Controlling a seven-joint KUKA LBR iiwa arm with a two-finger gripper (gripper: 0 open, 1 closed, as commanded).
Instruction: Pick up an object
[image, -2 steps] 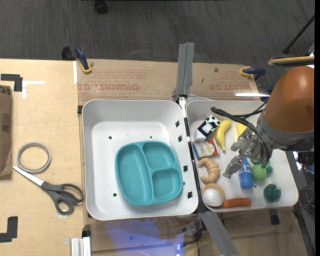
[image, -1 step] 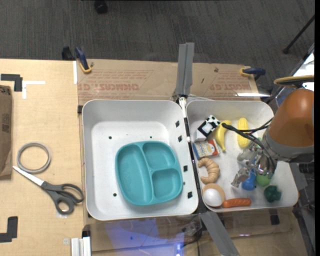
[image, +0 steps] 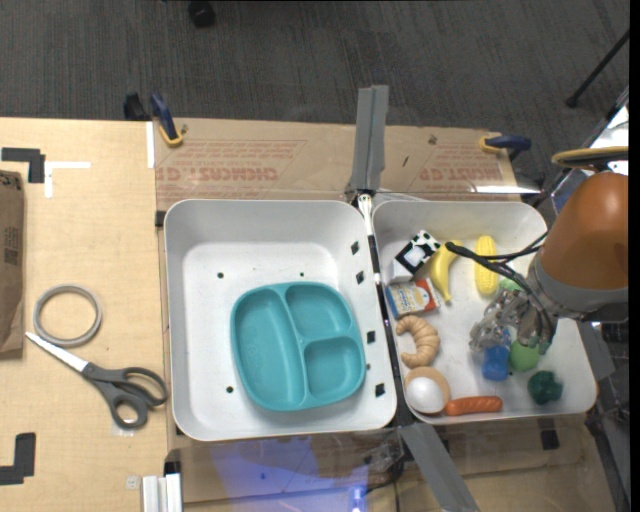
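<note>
Hovering low, the tool (right bin) nears a blue block.

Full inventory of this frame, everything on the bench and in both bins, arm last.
left bin: 1, white, bench centre
divided plate: 1, teal, in left bin
right bin: 1, white, beside left bin
banana: 1, yellow, right bin, rear
corn cob: 1, yellow, right of banana
checkered block: 1, black and white, rear left
packet: 1, red and white, left side
croissant: 1, tan, left centre
egg: 1, white, front left
carrot: 1, orange, front
blue item: 1, under gripper
dark green item: 1, front right
scissors: 1, grey, bench left
tape roll: 1, grey, bench left
gripper: 1, low over right bin
</note>
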